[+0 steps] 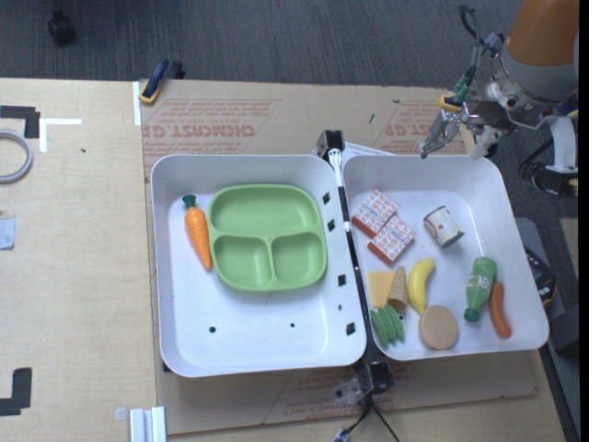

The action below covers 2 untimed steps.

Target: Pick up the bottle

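Bottle [479, 286] is seen in the right bin [515, 212], near its right wall — green body, white label, lying roughly upright in view w/ cap end toward the near edge. Orange-red sausage-like toy [499, 309] lies just beside it on the right, touching or nearly so; banana [421, 284] sits to its left, round tan disc [439, 327] near the cap end. Gripper [442, 129] is held above the far rim of the right bin, well apart from the bottle, nothing between its fingers; jaws appear spread, though they're small in view and the gap is judged, not certain.

Step in hand is judged as approach — pick not yet started. For a clean grasp, gripper should be brought over the bottle's mid-body (label zone), w/ fingers closing across the short axis, not along it. Finger on the sausage side needs to be slipped into the narrow gap, else both items may be pinched or the bottle nudged away. Descent should be straight down, jaws kept wide until the body is straddled.

Left bin [175, 274] holds a green tray [269, 238] and carrot [198, 232], not relevant to the pick.
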Each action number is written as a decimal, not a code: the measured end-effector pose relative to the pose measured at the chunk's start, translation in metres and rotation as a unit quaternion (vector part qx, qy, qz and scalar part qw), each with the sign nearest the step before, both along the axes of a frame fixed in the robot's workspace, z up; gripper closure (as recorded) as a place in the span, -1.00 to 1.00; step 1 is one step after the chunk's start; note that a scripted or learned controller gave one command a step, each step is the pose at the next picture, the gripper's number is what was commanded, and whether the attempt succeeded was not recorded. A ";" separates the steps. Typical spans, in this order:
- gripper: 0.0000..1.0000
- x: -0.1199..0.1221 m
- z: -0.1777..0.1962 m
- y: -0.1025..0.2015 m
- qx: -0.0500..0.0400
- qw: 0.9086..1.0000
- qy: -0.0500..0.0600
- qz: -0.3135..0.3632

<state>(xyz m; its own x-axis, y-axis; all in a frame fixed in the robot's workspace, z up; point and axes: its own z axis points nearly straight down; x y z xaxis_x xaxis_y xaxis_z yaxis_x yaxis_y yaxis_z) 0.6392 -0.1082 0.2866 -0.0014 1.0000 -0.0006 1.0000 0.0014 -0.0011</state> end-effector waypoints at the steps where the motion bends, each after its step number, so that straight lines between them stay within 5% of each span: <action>1: -1.00 -0.032 -0.168 -0.029 -0.005 0.996 -0.012 0.086; 2: -1.00 -0.088 -0.188 -0.049 0.000 0.998 -0.002 0.055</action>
<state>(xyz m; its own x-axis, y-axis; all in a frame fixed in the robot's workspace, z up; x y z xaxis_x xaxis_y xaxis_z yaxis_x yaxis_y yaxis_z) 0.5507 -0.1575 0.0987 -0.1119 0.9937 -0.0011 0.9937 0.1119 0.0023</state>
